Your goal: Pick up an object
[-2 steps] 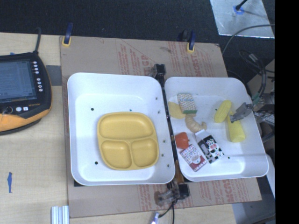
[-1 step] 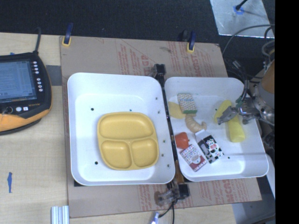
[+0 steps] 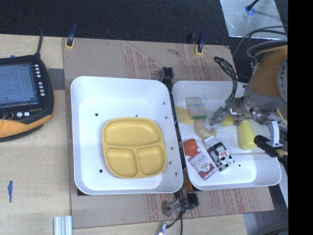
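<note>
Small items in right bin: yellow block, cow-print carton, red packet.

A pale wooden bench fills the lower part of the scene, with a brown cardboard sheet laid over its middle and held at the far edge by two clamps. Beyond the bench the floor is dark carpet, with a light grey patch at the upper right marked by blue tape. Lighting is even, without hard shadows.
</note>
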Motion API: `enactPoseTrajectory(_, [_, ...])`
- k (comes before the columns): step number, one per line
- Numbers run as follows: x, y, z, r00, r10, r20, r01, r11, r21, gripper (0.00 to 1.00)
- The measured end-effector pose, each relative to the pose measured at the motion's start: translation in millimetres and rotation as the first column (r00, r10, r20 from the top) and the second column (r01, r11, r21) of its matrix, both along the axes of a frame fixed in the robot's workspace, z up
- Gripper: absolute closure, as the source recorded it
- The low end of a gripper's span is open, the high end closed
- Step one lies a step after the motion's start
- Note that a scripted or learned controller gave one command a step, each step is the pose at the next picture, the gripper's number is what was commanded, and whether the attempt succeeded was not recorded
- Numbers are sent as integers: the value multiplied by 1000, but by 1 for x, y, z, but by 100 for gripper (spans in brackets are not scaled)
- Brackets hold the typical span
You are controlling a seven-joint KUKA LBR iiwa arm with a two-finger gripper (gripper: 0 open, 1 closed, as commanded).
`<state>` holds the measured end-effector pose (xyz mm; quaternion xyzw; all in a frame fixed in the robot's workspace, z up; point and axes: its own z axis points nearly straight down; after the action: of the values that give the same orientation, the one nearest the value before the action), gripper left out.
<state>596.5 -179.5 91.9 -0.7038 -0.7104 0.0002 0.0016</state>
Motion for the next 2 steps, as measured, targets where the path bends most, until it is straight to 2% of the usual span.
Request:
enactPoseTrajectory(1, [19, -32, 68, 1000, -6, 2, 6, 1000, -2, 0])
enactPoseTrajectory(2, [35, -32, -1, 1000, -2, -2, 2, 1000, -2, 0])
